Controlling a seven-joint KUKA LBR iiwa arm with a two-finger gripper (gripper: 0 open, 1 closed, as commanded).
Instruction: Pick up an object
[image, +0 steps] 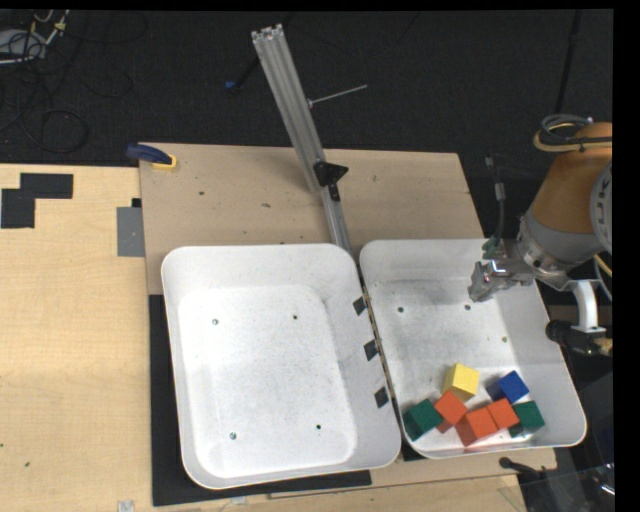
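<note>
Blocks sit clustered at the near end of the right bin (430, 270), pressed toward its front rim. The cluster comprises a yellow block (462, 380), a blue block (513, 385), a red block (451, 407), an orange block (480, 424), a second orange block (503, 412), a dark green block (422, 417) and a second green block (528, 417). Most of them touch one another; the dark green block lies just beside the near-left corner wall, and the second green block lies just beside the near-right rim.

From the cluster back to the far wall, the floor of the right bin is bare white, giving open room for approach from above and from the rear.

The claw (487, 282) hangs over the far right part of the right bin, well apart from the blocks, near the right wall. No block is between its fingers; whether they are spread or closed cannot be determined at this size. The grey arm (560, 240) with its orange band (570, 185) enters from the right edge.

The left bin (200, 270) stands alongside, its right rim touching the right bin's left rim, joined by small black clips (370, 349). Both bins rest on the tan surface (240, 195). A slanted aluminium rail (297, 115) rises behind the seam between the bins.
</note>
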